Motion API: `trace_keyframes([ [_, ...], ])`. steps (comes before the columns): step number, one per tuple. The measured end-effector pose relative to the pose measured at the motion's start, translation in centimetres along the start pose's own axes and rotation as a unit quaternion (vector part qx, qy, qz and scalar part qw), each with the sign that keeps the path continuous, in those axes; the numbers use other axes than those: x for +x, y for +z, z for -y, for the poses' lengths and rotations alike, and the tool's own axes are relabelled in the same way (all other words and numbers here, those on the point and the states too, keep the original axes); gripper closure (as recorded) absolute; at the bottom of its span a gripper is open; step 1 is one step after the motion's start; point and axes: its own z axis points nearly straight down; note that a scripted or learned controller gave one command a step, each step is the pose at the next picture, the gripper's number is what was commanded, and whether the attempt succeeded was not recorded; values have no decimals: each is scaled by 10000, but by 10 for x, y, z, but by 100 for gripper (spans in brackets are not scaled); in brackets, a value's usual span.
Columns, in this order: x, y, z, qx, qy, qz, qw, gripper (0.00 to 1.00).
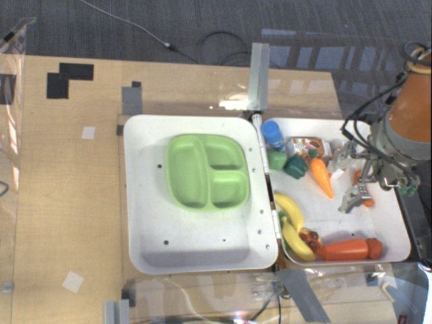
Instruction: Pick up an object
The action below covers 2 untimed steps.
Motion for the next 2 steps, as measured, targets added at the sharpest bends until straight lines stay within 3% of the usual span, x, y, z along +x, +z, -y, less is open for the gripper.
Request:
trace_keyframes([
  [1,-35,148,23,-5,358,-18,9994,0],
  [2,-57,154,8,6,773,13,9970,0],
])
